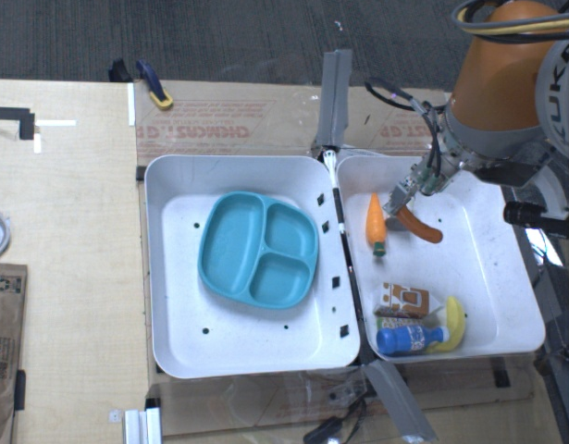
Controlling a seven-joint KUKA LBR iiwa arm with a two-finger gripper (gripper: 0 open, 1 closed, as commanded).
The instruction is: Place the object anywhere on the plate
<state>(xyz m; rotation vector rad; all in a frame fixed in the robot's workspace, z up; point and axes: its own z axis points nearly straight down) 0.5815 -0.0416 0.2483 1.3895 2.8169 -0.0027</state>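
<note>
My gripper (402, 199) hangs low in the right bin (506, 276), touching the near end of a small brown sausage (420, 226); I cannot tell whether it grips it. Just left of the sausage lies an orange carrot (376, 221). Toward that bin's front edge sit a small brown carton (402, 299), a blue bottle (409, 339) and a yellow banana (455, 322), close together. The blue three-compartment plate (259, 249) rests in the middle of the left bin (173, 276).
</note>
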